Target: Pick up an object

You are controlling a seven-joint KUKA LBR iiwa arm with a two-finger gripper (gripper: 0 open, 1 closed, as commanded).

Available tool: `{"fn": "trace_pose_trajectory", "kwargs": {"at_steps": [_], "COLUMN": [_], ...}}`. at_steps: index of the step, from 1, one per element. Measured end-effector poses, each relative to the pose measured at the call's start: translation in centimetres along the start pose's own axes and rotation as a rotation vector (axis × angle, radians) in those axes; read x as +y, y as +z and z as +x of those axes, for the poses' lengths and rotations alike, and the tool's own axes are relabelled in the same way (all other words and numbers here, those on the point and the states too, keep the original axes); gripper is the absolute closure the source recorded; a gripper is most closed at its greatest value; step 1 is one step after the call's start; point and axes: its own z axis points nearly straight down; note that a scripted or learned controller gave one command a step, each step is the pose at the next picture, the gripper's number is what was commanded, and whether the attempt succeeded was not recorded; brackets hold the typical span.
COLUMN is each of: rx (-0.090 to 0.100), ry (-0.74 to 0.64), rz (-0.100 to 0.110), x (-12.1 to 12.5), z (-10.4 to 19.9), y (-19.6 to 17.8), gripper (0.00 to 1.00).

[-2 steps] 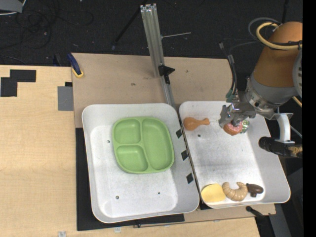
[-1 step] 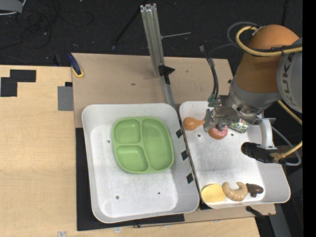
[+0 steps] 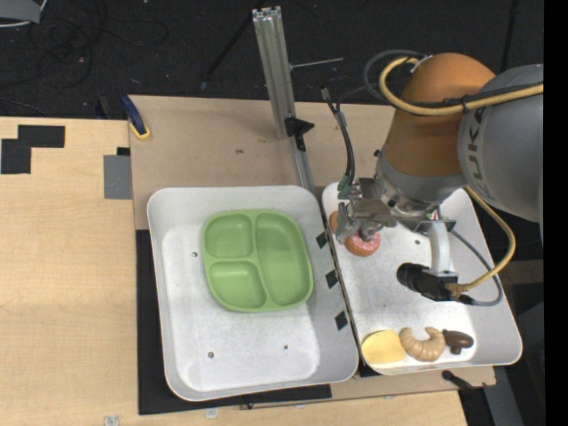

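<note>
Target for this pick is the small orange-pink round object (image 3: 362, 243) near the right bin's (image 3: 497, 344) upper left corner. I judge it light and probably soft, best pinched across its sides. It sits directly beneath my gripper (image 3: 359, 224), touching or nearly so. Whether the gripper is released or clenched I cannot tell from here.

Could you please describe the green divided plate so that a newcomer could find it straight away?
Start at the left white bin. The green plate lies in its upper half. It is the sole green item, with three compartments.
</note>
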Motion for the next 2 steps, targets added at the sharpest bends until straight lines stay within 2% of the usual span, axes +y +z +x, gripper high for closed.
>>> {"fn": "trace_pose_trajectory", "kwargs": {"at_steps": [1,2], "rx": [-0.001,-0.001], "ry": [0.0,0.0], "rz": [0.001,0.002], "x": [-1.8,-2.4], "z": [4.4,8.6], "y": [0.7,1.3], "gripper": [1.0,1.0]}}
